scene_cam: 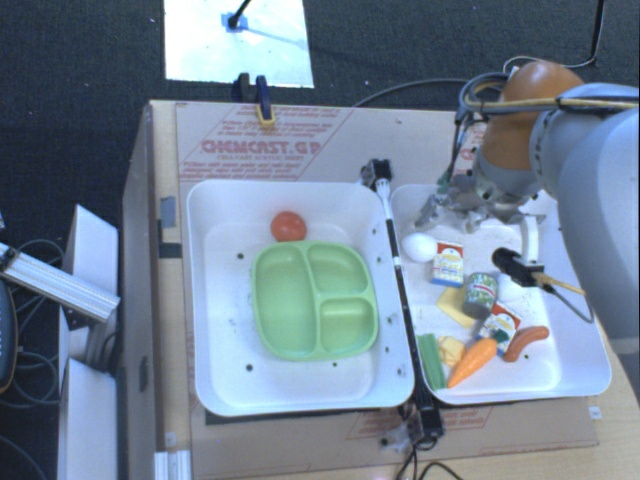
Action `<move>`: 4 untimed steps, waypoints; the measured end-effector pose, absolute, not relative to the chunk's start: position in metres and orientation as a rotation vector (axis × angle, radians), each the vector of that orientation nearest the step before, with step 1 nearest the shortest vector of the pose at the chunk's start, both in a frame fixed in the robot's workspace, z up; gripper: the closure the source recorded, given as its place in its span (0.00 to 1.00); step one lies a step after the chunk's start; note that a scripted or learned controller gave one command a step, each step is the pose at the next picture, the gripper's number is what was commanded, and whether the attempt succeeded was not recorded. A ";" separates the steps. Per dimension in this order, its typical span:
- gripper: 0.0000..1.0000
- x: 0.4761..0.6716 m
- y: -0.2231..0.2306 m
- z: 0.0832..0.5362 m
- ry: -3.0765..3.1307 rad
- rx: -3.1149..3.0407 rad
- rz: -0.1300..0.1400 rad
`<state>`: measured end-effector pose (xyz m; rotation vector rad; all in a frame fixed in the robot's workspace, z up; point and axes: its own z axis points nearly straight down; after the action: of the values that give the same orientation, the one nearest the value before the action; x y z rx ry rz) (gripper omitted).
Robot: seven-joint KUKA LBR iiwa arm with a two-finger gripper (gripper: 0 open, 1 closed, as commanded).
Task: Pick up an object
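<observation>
Crowding carrot [472, 362]: sausage [527, 341], can [480, 294].

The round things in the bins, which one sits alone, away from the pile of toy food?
The red ball, in the left bin just above the green divided plate. The white egg lies in the right bin among the other items.

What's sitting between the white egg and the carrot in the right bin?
In the camera view, between the egg and carrot lie a small carton and a yellow cheese slice.
</observation>
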<state>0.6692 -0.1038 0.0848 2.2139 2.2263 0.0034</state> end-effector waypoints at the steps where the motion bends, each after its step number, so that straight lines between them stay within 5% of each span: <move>1: 0.00 0.669 -0.205 0.086 2.224 2.219 -0.001; 2: 0.00 0.670 -0.113 0.085 2.226 2.214 0.005; 3: 0.00 0.669 -0.198 0.086 2.221 2.217 0.000; 4: 0.00 0.669 -0.146 0.085 2.225 2.215 0.004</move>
<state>0.6694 -0.1459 0.0851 2.2147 2.2252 0.0036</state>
